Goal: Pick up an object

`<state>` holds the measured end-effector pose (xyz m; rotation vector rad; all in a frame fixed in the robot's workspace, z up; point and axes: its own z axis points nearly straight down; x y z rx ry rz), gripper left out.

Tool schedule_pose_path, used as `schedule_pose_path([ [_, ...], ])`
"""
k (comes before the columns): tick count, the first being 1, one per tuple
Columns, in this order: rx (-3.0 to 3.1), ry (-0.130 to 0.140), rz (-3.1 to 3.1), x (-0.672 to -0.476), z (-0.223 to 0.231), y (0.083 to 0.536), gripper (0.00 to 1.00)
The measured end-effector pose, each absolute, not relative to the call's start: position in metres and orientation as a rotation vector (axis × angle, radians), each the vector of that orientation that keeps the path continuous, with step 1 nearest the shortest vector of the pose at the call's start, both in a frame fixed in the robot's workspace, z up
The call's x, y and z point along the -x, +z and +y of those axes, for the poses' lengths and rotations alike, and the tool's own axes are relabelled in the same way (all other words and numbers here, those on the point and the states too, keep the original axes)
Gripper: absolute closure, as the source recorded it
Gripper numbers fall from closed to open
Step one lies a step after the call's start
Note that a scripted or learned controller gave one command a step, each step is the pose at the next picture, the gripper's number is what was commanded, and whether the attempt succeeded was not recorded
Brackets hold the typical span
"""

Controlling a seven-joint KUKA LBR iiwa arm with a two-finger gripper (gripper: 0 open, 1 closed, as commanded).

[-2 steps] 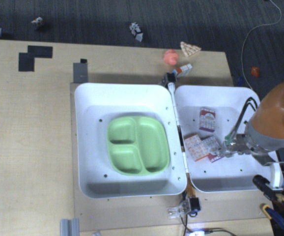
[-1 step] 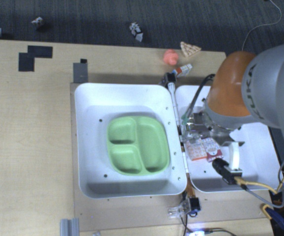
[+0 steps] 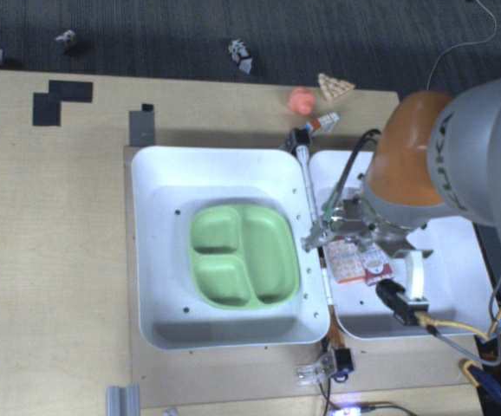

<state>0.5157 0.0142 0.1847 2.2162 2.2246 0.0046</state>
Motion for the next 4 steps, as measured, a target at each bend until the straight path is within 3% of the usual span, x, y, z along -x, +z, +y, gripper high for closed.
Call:
schedule_pose_path([
  [1,-2.216,0.002,2.224,-0.492,-0.052,0.184,0.0],
  [2,-2.211,0.012,2.218,-0.521,-0.094,0.097,0.0],
  [3,-2.205,0.011,2.208,-0.523,-0.098,0.109,1.0],
  [4,-2.215,0.005,2.225,-0.497,-0.023,0.185,1.0],
])
